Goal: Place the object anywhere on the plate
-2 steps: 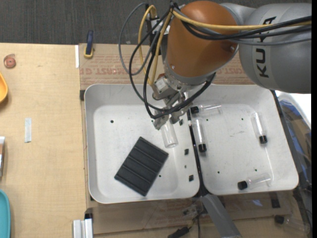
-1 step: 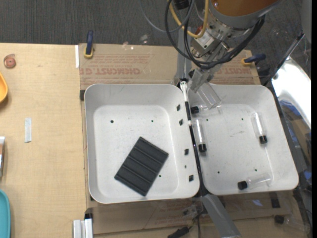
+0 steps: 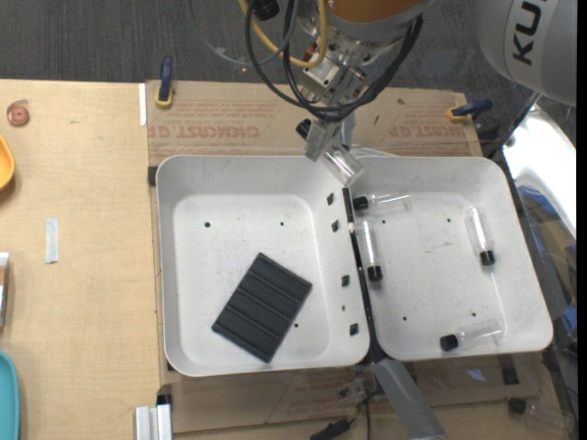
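A black ribbed rectangular plate [image 3: 263, 305] lies tilted on the floor of the left bin [image 3: 183, 246], toward its front. My gripper [image 3: 328, 151] hangs over the back rim where the two bins meet. It is shut on a clear plastic tube [image 3: 343, 165], which sticks out down and to the right from between the grey fingers. The tube hangs well behind and to the right of the plate. The orange band and looping cables above hide the upper part of the wrist.
Several clear tubes with black caps lie in the right bin [image 3: 523, 273]: one near its back left [image 3: 381, 200], one along the divider [image 3: 369, 246], one at the right [image 3: 479, 235], one at the front [image 3: 472, 337]. Brown cardboard [image 3: 229, 122] lies behind the bins.
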`<state>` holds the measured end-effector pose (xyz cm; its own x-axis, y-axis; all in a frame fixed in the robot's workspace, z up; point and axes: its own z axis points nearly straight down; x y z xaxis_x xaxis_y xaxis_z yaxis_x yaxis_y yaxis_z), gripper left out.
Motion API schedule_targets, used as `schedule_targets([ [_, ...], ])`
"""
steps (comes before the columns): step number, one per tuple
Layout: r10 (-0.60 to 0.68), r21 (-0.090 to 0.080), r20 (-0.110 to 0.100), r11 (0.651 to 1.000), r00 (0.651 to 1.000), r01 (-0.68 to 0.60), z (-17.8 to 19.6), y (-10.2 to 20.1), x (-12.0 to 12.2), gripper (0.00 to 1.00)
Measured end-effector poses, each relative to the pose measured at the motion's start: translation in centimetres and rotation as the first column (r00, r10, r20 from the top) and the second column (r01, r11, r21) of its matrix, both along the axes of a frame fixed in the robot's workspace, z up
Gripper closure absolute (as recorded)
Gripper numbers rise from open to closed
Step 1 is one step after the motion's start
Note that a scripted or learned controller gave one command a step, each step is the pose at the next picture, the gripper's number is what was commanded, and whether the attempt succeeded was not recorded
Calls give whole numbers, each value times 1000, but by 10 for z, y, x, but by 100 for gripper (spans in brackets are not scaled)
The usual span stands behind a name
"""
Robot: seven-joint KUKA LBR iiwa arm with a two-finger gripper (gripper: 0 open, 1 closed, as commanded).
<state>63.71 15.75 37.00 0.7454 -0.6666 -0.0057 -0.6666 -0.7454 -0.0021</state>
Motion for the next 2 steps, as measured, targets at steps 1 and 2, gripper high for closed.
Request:
schedule_targets([
  [1, 356, 0, -2, 935, 935, -356, -66, -13, -65, 100],
  [2, 414, 0, 2, 910, 910, -414, 29, 8, 17, 100],
])
